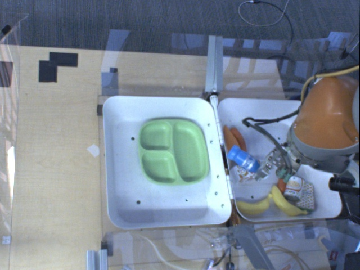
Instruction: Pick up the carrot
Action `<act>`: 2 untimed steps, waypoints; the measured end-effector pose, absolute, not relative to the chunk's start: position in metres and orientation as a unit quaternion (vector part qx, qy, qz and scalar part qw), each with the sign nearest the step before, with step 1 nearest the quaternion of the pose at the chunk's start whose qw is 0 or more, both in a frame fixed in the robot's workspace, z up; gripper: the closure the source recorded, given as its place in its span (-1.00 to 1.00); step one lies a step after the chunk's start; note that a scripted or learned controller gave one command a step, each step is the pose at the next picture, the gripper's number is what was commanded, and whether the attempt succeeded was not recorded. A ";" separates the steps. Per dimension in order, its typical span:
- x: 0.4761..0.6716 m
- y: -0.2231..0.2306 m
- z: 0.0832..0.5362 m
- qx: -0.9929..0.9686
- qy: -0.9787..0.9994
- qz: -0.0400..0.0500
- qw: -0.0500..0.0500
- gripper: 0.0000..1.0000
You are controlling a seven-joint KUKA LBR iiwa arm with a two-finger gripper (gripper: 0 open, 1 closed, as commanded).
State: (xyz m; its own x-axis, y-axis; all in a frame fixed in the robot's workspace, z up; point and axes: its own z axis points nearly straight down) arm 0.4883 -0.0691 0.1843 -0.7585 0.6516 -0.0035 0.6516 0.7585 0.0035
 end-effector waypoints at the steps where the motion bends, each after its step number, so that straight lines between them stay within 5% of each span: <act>1: 0.505 -0.165 0.196 0.274 0.962 0.000 0.005 1.00; 2: 0.521 -0.206 0.214 0.121 0.993 -0.001 0.007 1.00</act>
